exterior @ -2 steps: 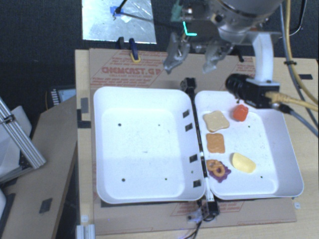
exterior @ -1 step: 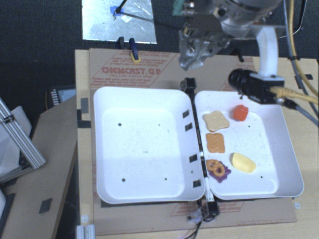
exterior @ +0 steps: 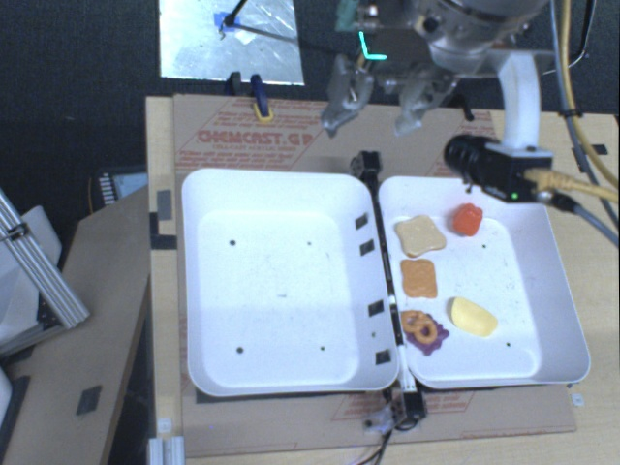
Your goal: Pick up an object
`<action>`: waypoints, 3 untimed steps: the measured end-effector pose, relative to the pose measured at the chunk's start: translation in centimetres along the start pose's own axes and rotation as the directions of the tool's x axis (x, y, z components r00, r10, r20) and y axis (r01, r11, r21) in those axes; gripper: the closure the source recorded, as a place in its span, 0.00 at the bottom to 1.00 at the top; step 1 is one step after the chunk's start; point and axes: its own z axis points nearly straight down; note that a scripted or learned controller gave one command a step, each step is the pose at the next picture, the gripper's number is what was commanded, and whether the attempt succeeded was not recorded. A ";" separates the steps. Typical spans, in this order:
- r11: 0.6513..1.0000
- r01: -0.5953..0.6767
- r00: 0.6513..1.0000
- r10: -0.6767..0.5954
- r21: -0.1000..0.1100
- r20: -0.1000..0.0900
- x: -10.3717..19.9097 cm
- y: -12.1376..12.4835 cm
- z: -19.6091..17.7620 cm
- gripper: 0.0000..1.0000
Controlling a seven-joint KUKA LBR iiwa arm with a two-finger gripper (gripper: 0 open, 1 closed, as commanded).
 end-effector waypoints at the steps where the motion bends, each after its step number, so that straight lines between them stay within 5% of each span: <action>1: 1.000 0.003 1.000 -0.003 -0.003 -0.002 0.0 0.0 -1.2 1.00; 2: 1.000 0.004 1.000 -0.004 -0.002 -0.001 0.0 0.0 -1.1 0.00; 3: 1.000 0.007 1.000 -0.007 -0.005 -0.003 0.1 0.0 -2.3 1.00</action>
